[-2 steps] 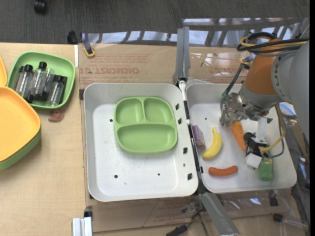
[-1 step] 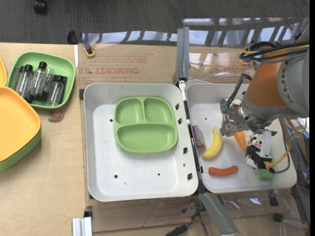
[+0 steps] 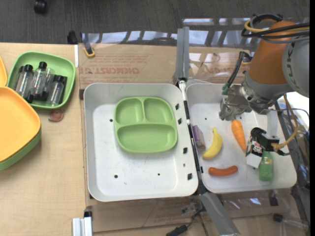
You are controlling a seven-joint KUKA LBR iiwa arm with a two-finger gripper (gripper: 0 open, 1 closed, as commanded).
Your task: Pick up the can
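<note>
A small grey-purple can (image 3: 198, 136) lies against the left wall of the right bin (image 3: 280, 183), just left of a banana (image 3: 213, 144). My gripper (image 3: 229, 113) hangs over the upper middle of that bin, to the upper right of the can and well apart from it. Nothing shows in its grasp. The tip of a carrot (image 3: 238, 134) lies right below the gripper.
An orange-red sausage (image 3: 223, 170) lies near the right bin's front, and a green bottle (image 3: 266, 167) at its front right. The left bin (image 3: 98, 181) holds a green divided plate (image 3: 145, 124). Left of the bins are a green tray of vials (image 3: 42, 80) and stacked orange plates (image 3: 17, 127).
</note>
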